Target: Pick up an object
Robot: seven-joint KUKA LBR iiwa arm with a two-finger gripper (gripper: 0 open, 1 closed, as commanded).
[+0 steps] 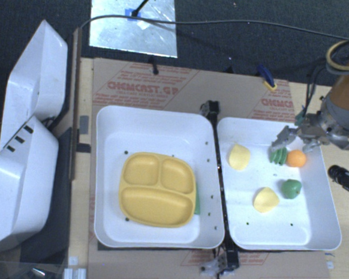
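Note:
My gripper (295,143) hangs over the far right part of the right bin (317,237), open, with nothing between its fingers. Just below it lie a ribbed green piece (277,155) and an orange ball (297,159), side by side. A pale yellow piece (239,157) lies to their left. Nearer the front of the bin sit a second yellow piece (266,199) and a green rounded piece (290,188), almost touching.
The left bin (109,161) holds a yellow divided plate (157,189), and a thin green thing (197,202) peeks out at the plate's right edge. Both bins rest on a cardboard sheet (184,88). White bin-like shells (23,154) stand at the far left.

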